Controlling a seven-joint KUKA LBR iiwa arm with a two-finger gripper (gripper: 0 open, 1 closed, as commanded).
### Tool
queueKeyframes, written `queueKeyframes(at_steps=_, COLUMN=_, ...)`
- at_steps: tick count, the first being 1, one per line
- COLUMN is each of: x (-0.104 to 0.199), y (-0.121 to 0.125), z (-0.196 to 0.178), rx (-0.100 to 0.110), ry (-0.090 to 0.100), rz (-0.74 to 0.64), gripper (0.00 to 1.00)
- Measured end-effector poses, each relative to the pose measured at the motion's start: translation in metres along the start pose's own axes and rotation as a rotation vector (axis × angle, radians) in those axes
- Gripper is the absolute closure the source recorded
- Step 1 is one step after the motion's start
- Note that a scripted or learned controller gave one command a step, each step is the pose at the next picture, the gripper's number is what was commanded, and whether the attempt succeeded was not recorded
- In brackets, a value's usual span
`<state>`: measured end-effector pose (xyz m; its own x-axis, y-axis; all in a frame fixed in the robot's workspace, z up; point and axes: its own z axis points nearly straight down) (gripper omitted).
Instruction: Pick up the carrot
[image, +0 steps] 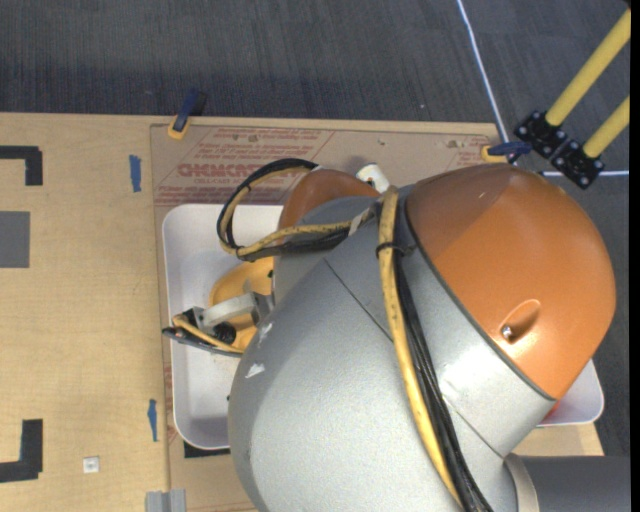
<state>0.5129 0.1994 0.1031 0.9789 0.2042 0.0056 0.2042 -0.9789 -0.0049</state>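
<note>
The arm (420, 360) reaches down into the left bin (185, 250) and hides the gripper's state and the carrot alike, so I cannot tell either; this looks like the grasp attempt, calling next for a straight lift.

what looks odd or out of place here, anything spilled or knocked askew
Nothing looks spilled or damaged. The arm leans low over the white bin and hides most of its floor. Its wrist end sits inside the bin's left part. The carrot cannot be made out, so its state is unknown.
</note>
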Motion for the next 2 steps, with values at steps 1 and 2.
queueKeyframes(at_steps=1, x=-0.019, y=-0.018, z=0.007, rx=-0.018, ry=0.034, rz=-0.072, gripper=0.00)
queueKeyframes(at_steps=2, x=0.033, y=-0.015, z=0.006, rx=-0.005, ry=0.012, rz=-0.132, gripper=0.00)
